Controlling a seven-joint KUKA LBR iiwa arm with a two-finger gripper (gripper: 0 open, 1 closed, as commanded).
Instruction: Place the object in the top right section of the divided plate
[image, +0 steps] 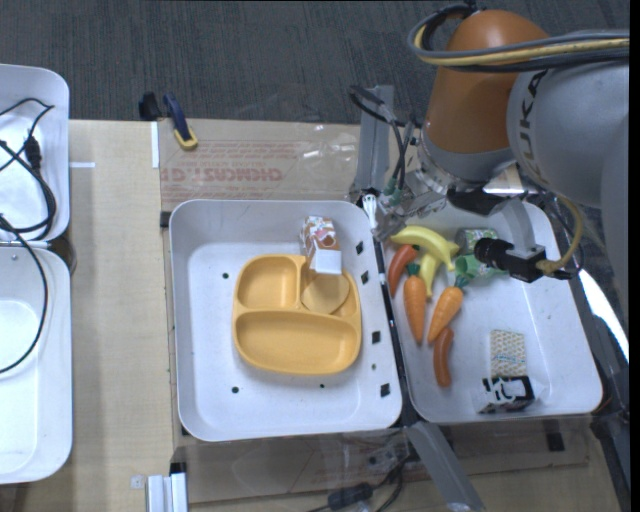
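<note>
My jaws' state I cannot tell; my gripper (395, 200) hangs right of the carton (322, 245) resting in the plate (296, 345)'s top-right section, so next I should withdraw.

A yellow divided plate (296, 314) sits in the left white bin (200, 400), a small carton (322, 245) leaning on its top right section, with toy carrots (430, 315) and a banana (428, 244) to the plate's right.
</note>
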